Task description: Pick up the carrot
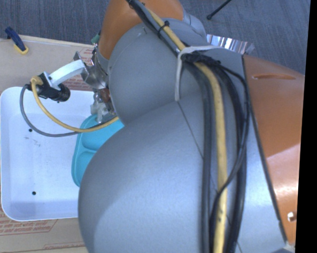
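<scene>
Across most of the frame, one grey KUKA arm with orange band (200,152) blocks the view; one shallow white plastic bin (33,158) shows at left, on brown cardboard (24,227); one light-blue plastic object (84,153) lies at the bin's right edge, partly under the arm; gripper (100,101) sits just above it, open or closed: cannot tell; carrot can't be located; one yellow and one grey cable (46,123) loop over the bin; one blue-yellow clamp (16,41) top left.

You are looking at one shallow white plastic bin (22,158), one flat turquoise object (84,156), and one big grey robot arm (167,166).
</scene>
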`<state>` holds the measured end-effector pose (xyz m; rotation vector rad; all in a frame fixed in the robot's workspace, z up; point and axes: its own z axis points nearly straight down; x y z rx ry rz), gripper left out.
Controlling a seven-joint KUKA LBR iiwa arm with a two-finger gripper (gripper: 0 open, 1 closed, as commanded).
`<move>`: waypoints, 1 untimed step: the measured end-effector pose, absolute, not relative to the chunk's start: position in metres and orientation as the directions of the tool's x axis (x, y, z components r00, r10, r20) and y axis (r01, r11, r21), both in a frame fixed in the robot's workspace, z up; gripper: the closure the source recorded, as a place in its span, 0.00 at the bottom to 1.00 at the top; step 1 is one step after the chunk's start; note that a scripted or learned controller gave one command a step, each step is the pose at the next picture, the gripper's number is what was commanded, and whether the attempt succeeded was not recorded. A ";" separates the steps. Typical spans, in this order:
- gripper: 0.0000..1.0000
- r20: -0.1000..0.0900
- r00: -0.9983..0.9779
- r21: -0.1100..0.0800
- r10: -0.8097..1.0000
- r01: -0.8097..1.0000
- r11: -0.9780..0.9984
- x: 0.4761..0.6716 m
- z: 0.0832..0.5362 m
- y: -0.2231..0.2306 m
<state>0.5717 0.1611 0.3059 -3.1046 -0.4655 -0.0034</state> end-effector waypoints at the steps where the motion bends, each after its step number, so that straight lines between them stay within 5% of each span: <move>1: 0.00 -0.002 0.957 0.000 0.290 0.290 -0.957 0.572 0.303 0.159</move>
